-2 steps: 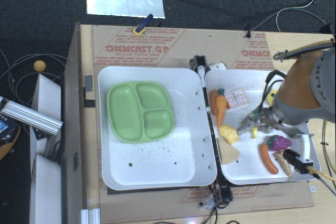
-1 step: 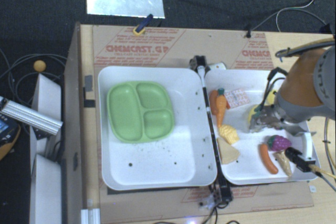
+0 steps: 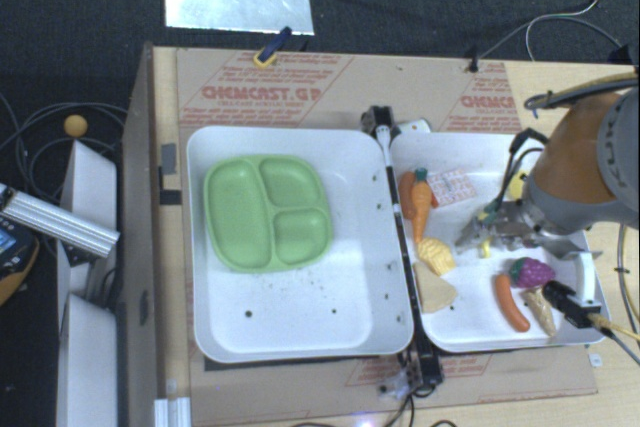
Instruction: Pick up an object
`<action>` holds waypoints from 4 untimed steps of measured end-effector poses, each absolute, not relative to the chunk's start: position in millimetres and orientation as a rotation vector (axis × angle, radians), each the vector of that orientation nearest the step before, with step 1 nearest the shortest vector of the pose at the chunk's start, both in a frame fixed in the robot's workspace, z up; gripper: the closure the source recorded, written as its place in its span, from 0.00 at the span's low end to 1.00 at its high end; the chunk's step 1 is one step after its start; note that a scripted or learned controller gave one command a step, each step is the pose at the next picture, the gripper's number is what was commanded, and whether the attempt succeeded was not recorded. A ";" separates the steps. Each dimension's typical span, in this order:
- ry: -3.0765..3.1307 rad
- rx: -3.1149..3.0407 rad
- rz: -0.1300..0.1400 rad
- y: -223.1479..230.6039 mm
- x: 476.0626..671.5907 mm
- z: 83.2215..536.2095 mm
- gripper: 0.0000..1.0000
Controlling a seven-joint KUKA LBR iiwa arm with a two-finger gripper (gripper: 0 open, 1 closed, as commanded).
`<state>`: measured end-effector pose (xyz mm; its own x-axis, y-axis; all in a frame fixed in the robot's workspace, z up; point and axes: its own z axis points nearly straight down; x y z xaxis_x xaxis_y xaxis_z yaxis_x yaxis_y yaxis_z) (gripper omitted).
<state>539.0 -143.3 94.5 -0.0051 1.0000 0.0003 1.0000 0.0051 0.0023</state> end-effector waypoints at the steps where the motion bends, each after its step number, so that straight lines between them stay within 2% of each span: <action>1: 2.225 2.214 0.002 -167.7 615.6 84.8 0.00; 2: 2.223 2.219 0.001 -140.9 576.0 84.2 0.00; 3: 2.224 2.216 0.003 -141.1 576.9 94.9 1.00; 4: 2.225 2.214 0.006 -66.5 579.3 185.6 1.00</action>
